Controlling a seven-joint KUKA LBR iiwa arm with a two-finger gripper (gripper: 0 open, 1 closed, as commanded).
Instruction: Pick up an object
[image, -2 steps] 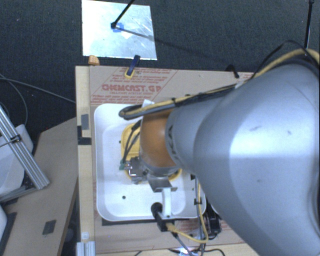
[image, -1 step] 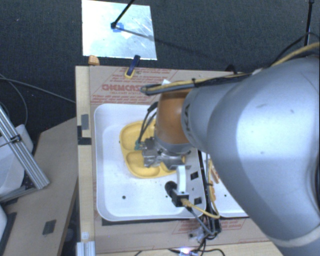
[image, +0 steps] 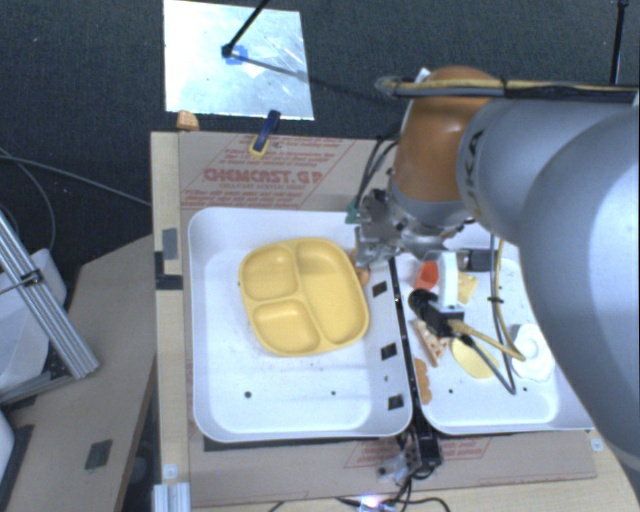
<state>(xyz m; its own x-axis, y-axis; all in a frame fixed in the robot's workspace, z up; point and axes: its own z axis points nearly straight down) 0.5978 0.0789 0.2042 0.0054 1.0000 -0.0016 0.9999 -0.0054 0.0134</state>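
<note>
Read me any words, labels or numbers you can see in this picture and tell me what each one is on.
"CHEMCAST GP": red print on the brown cardboard sheet behind the left bin; the last letters are blurred, so that reading is unsure.
Smaller red print under it: too blurred to read.
Red print on the cardboard below the bins: too small to read.

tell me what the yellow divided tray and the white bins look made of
Yellow divided tray: probably moulded plastic, smooth with a soft sheen and rounded compartment ridges. White bins: likely thin formed plastic, matte-glossy with rounded corners. Neither is certain from looks alone.
</note>
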